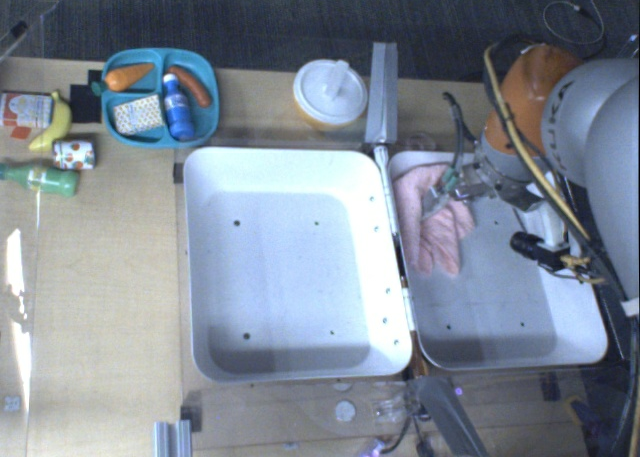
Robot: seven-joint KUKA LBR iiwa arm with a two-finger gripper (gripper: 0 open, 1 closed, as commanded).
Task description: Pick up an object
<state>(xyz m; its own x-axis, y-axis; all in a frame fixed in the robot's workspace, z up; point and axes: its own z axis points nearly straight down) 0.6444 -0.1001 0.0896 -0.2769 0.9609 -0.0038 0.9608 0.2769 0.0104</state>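
A pink cloth point(432, 230) lies bunched along the left side of the right bin point(520, 335), close to the wall shared with the left bin. My gripper point(443, 195) reaches in from the right and sits on the cloth's upper part. Its dark fingers point(452, 185) are pinched into the fabric, which gathers up around them. The cloth's lower end trails down toward the bin floor.
The left bin point(290, 265) sits next to the right one. Behind the bins stand a white-lidded yellow tub point(330, 93) and a grey metal post point(381, 95). At the far left lie a blue tray of toy food point(160, 97), a banana point(55, 123), a small can point(74, 154) and a green bottle point(42, 179).
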